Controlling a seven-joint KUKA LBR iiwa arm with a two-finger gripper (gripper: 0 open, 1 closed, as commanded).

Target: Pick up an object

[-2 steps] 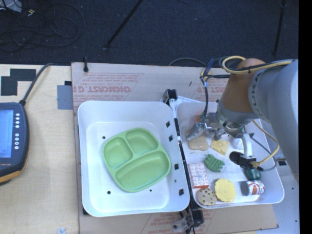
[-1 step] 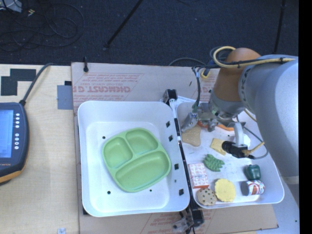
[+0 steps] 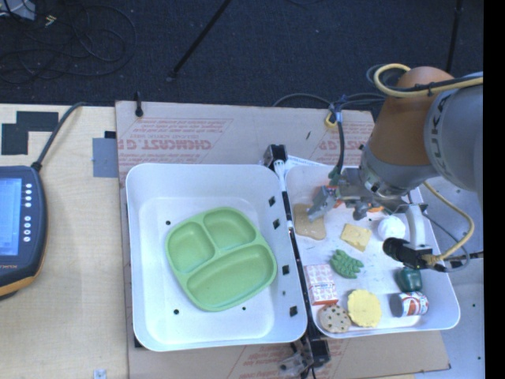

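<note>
My gripper (image 3: 342,207) hangs over the back of the right bin (image 3: 450,310), below the arm's orange band. Its fingers (image 3: 320,206) stand spread apart, open, with nothing between them. The left finger is just above a tan bread slice (image 3: 309,227). A yellow cheese wedge (image 3: 355,236) lies just below the right finger. Further forward lie a green leafy toy (image 3: 346,263), a red and white packet (image 3: 320,283), a chocolate-chip cookie (image 3: 334,318) and a yellow round piece (image 3: 364,308). A white egg (image 3: 390,228) sits to the gripper's right.
The left bin (image 3: 150,212) holds a green divided plate (image 3: 221,257). A dark green can (image 3: 409,279) and a red and white can (image 3: 410,304) sit at the right bin's front right. A black divider (image 3: 286,227) runs between the bins. A pendant (image 3: 16,219) lies far left.
</note>
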